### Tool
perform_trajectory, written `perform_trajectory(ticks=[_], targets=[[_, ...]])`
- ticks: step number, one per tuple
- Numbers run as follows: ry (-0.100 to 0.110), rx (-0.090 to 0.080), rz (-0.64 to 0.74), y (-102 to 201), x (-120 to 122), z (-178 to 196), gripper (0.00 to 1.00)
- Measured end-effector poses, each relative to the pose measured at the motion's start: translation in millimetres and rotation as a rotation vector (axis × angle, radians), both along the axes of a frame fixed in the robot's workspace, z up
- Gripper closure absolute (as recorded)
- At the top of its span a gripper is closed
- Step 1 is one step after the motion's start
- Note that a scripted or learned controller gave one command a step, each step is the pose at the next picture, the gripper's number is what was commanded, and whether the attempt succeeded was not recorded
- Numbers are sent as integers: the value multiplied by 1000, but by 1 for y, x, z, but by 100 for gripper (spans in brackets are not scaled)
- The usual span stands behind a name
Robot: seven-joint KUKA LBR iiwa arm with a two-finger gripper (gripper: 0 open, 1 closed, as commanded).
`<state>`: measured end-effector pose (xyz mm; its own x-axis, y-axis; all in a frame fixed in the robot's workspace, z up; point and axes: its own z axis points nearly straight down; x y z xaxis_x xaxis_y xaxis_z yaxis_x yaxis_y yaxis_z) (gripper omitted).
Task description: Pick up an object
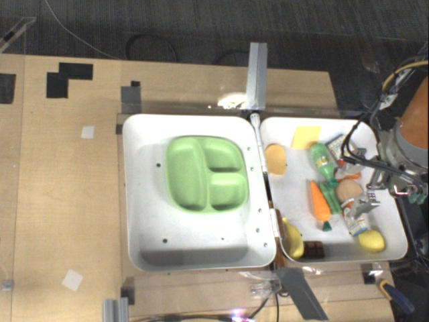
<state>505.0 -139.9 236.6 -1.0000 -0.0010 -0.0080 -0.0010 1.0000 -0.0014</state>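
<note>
Currently, in the camera view, the grey arm is reaching in from the right edge of the frame, and its claw [365,203] is hanging low over the right bin [395,250], at the lower right of the frame. Whether the claw is released or clenched I cannot tell; nothing is visibly sitting between its tips.

Candidate objects are crowding beneath it: a brownish round item [348,190], a carrot [320,202], a green bottle [323,161] and a lemon [372,241] just below. An orange ball [275,159], a yellow card [305,137] and a banana [293,239] are lying further left. The left bin [144,247] is holding a green divided tray [204,173].

The likely trouble is the clutter: items are touching, so the claw risks nudging one aside, pinching two, or slipping off a rounded surface.
</note>
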Motion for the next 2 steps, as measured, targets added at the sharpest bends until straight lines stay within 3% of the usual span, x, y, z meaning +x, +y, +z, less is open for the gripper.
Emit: perform_trajectory(ticks=[1, 2], targets=[[4, 1, 259, 10, 12, -109, 0], [-8, -3, 168, 10, 5, -146, 0]])
